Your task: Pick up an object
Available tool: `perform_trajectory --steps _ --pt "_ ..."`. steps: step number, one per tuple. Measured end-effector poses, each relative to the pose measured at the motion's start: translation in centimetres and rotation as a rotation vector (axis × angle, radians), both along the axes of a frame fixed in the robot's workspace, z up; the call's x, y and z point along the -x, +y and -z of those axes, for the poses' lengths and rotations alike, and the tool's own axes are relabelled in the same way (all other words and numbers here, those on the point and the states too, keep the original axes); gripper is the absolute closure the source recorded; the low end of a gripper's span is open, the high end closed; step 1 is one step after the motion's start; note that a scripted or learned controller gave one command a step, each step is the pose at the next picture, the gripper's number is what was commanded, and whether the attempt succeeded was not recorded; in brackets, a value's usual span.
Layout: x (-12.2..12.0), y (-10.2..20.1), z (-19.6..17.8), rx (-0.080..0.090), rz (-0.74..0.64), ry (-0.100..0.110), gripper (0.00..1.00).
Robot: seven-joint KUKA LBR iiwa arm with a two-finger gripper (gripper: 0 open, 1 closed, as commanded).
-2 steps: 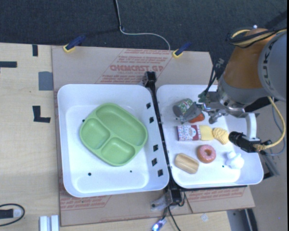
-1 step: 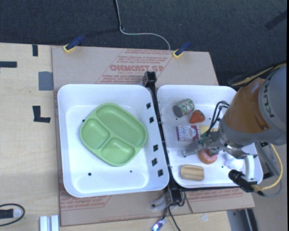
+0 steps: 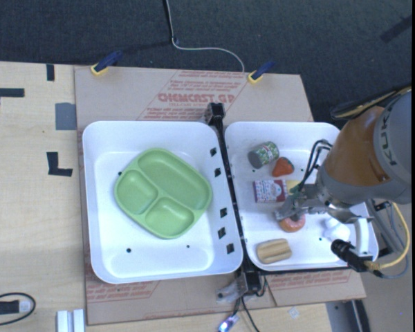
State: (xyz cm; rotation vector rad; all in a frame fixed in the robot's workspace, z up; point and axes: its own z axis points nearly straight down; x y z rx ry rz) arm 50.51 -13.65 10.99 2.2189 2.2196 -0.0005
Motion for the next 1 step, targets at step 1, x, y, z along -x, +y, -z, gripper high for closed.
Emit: perform_trajectory --steps 1 --pt "-7.67 8.55 -13.23 -0.004 -0.014 -0.015 1.0"
